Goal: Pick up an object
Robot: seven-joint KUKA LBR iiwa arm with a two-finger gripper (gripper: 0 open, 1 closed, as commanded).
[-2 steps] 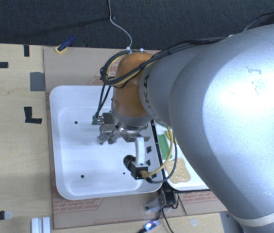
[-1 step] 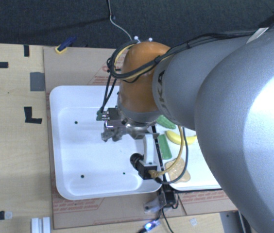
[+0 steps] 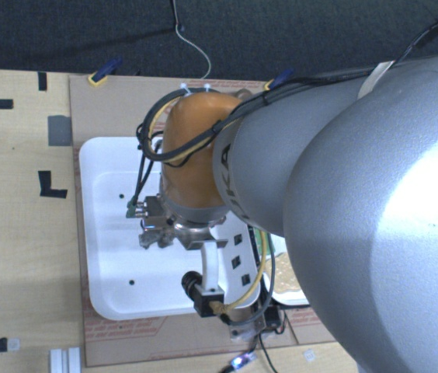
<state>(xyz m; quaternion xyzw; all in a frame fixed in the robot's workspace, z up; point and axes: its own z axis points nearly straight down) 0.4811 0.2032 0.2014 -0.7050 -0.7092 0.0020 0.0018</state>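
Arm (image 3: pixel 343 208) reaches in from the right and lies across most of the bench; orange band (image 3: pixel 192 150) sits over the upper right part of the left bin (image 3: pixel 106 239); below the band the wrist hardware and gripper (image 3: pixel 155 230) hang over the bin's floor, toward its right side.

Gripper state: cannot tell; the wrist and cabling (image 3: pixel 153 142) cover it from this angle, and nothing can be seen clamped in it, so no grasp is recorded.

Object: not identified with confidence; the visible floor of the left bin is plain white apart from two small dark dots (image 3: pixel 131 281), which look like marks or holes rather than items. A sliver of the right bin (image 3: pixel 277 249) shows under the arm, and in it lies a tan speckled patch (image 3: pixel 287 277), possibly a candidate object, though too much of it is covered to say what it is; it lies well to the right of the gripper, in the other bin.

Progress, as judged: approach stage at best; the arm is placed over the left bin, but pick not confirmed, lift not done. Left to do: close on an item, raise it clear of the bin, and verify that it is carried.
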